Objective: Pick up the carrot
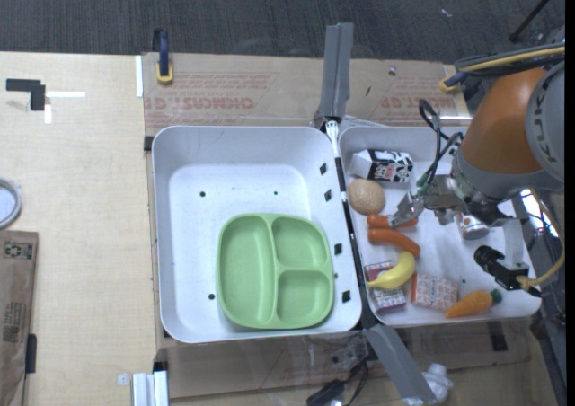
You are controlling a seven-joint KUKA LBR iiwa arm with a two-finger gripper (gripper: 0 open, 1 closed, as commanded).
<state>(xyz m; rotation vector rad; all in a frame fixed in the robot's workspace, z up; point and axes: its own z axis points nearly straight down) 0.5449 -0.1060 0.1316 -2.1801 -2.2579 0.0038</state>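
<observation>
hovering over the right bin

reaching in from the right, the arm hangs over the right bin, grey with its orange band bulking above the wrist. the gripper sits low near the bin's middle, its metal tip just above a red-orange sausage-shaped piece and just beside an egg. whether the tool is open or closed cannot be told; its tip is small and blurred, and nothing can be seen clamped in it.

the carrot lies in the near right corner of the same bin, orange with a green top pointing right, well apart from the gripper. just left of it rests a small pink box. a banana lies beside the box, on a red-edged card, near the bin's left wall. a black-and-white carton lies at the far end, past the egg.

the left bin holds a green plate with three compartments, set toward the near right corner. both bins sit side by side on the bench, their inner walls touching.
</observation>
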